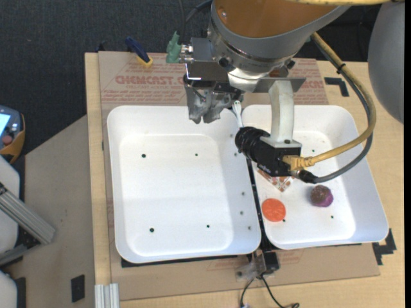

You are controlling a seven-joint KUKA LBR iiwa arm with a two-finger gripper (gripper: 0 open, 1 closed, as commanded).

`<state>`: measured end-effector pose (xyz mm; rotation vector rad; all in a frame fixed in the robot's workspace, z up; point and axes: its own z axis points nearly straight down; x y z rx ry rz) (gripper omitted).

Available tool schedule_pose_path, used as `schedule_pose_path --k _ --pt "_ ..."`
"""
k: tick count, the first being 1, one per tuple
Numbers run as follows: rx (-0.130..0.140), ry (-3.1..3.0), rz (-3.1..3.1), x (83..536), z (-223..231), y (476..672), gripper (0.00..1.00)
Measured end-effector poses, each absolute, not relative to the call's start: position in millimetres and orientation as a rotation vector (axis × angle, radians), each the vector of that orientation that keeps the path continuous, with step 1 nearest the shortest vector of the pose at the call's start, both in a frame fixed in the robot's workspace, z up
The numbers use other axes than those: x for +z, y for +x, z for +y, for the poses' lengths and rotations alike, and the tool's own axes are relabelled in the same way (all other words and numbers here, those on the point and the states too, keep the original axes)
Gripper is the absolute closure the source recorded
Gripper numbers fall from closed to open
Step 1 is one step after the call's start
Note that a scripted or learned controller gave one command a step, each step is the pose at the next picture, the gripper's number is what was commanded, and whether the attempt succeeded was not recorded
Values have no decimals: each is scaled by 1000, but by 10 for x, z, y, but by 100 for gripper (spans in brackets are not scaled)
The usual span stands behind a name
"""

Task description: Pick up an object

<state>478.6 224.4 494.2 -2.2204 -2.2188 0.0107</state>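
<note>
The arm (282, 11), grey with its orange band, fills the top of the view and hangs above the far right corner of the left bin (173, 191). A cardboard sheet (128, 82) with red lettering lies under the left bin and shows beyond its far rim. The left bin itself is shallow and white, with a few small dark dots on its floor. The right bin (347, 140) sits touching the left bin along its right wall. The hand (207, 111) hovers over the left bin's far rim, close to the corner it shares with its neighbour; nothing can be seen in it, and I cannot tell whether it is open or closed. The things to pick all lie past the left bin's right wall, in the near half of the neighbouring bin. A purple ball (321, 196) rests farthest from that wall. An orange disc (274, 210) lies just beside the wall, near the left bin's near right corner. A small red-and-white patterned piece (281, 183) sits slightly farther back than the disc, partly hidden.
</note>
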Motion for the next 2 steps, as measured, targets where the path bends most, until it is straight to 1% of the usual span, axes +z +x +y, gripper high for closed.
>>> schedule_pose_path --k 1,2 --pt "-9 -2222 -2224 5376 2244 4793 100" --pt "11 -2220 -2219 4891 2244 4786 100"
